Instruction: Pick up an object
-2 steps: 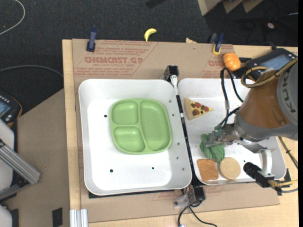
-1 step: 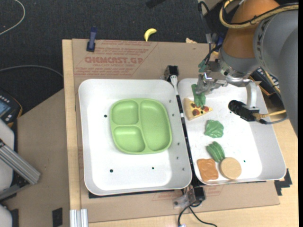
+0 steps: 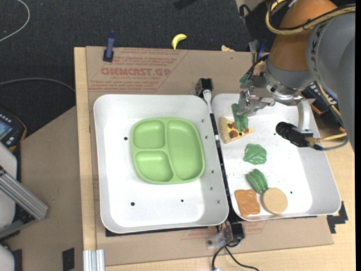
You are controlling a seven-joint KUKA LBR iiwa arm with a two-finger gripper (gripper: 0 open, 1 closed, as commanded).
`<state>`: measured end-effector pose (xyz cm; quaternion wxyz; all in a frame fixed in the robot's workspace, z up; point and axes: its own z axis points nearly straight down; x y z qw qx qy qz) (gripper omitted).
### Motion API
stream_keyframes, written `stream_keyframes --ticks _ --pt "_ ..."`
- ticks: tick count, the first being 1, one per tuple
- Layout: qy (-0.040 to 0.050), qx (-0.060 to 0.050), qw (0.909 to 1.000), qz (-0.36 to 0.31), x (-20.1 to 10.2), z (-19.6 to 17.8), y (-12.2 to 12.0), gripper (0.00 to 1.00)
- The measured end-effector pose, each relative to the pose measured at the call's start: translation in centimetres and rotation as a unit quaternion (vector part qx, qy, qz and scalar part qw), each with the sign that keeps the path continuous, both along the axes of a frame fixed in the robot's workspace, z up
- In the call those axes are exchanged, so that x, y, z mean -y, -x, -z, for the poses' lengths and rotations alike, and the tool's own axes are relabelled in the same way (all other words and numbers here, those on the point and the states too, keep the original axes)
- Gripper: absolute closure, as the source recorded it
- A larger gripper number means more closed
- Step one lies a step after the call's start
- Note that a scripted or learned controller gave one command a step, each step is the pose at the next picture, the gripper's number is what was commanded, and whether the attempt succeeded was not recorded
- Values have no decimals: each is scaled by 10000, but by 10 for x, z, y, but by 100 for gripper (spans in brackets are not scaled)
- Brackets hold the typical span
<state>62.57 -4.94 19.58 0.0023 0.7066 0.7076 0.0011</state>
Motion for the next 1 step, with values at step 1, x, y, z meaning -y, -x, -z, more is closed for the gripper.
stream_keyframes --ticks 1 --pt "6 13 10000 -4 0 -10 -1 100"
